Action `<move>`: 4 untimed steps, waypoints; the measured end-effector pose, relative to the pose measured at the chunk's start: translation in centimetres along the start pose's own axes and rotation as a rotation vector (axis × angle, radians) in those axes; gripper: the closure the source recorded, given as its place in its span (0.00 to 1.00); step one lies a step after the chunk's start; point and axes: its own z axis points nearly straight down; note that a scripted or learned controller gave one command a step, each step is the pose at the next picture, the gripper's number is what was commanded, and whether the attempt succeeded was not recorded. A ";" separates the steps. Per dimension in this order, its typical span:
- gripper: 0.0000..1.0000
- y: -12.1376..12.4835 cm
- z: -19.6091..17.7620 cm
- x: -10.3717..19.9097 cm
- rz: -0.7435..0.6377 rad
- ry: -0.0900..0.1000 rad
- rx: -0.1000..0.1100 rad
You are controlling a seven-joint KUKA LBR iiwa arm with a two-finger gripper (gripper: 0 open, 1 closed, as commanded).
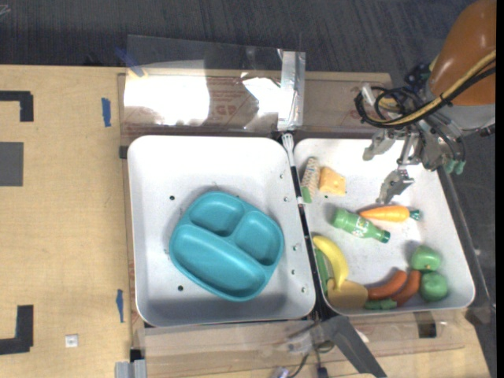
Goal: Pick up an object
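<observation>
The right bin (441,187) holds several toy foods: an orange carrot (385,213), a green bottle (360,226), a yellow banana (333,258), a yellow cheese wedge (331,182) and a striped tan piece (309,178) against the left wall. My gripper (387,168) hangs over the bin's upper right part, just above the carrot and right of the cheese wedge. Its fingers (395,186) stand open with nothing between them.
A teal divided plate (227,244) lies in the left bin (150,172). Along the right bin's near edge sit a brown-orange sausage shape (391,283), two green pieces (426,259) (434,287) and a tan lump (347,294). Cables (394,101) hang off the arm's wrist.
</observation>
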 end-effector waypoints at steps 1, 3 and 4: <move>0.00 -0.7 13.8 2.3 -0.017 -0.003 0.000; 0.00 -5.0 14.2 -2.3 0.139 -0.002 0.000; 0.00 0.8 14.7 -2.4 0.113 -0.003 -0.002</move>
